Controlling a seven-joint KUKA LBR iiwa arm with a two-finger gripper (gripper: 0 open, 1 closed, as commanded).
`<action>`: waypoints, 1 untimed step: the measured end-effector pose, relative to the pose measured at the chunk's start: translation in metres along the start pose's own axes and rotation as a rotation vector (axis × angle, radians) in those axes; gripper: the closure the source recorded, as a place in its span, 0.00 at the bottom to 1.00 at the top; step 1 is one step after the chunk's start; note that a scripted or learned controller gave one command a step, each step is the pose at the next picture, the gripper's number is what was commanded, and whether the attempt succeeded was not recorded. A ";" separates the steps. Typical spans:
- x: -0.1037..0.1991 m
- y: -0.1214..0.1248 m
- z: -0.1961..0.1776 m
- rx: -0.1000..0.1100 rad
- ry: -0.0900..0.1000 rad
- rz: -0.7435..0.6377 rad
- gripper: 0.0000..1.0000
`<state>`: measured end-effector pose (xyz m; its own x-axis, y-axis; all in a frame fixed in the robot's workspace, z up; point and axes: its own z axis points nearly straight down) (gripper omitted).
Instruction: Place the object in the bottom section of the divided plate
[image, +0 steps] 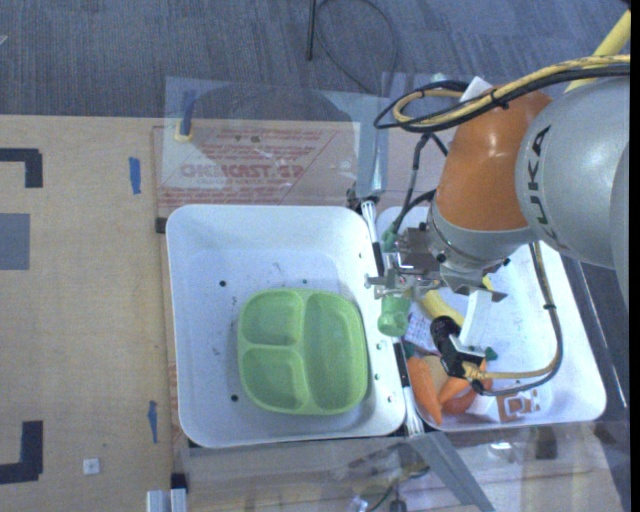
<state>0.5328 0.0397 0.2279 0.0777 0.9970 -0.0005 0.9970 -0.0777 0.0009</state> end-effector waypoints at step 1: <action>0.063 -0.022 0.009 0.005 0.000 -0.074 1.00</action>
<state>0.5157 0.1047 0.2187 0.0042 1.0000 0.0000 1.0000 -0.0042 -0.0037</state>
